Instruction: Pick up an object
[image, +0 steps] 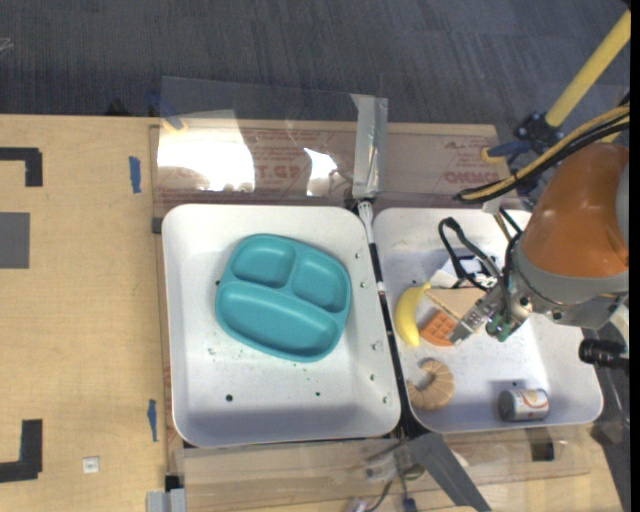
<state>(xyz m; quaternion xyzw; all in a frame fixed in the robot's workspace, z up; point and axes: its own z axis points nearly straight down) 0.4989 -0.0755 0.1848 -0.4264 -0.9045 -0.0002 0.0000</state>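
Right now we judge ourselves to be in the approach step: our gripper (478, 320) sits low in the right bin (570, 370), its tip over the edge of a tan card-like piece (452, 300) and close beside the orange waffle-patterned block (436, 327). Whether our gripper is released or clenched, we cannot tell, and we see nothing plainly lifted off the bin floor, so we count the pick as not yet done

Our likeliest target is that small cluster near the bin's left wall: a yellow banana (407, 313), curved and smooth, lies touching the orange block, with the tan piece just beside them. Further forward rest a round wood-coloured piece (432, 384) and a small grey can (523, 402) on its side, well apart from each other

Next we would need to settle on one object, straddle it cleanly and rise; the crowding may cause a slip or a double catch. The teal divided tray (283, 296) lies in the left bin (200, 380)
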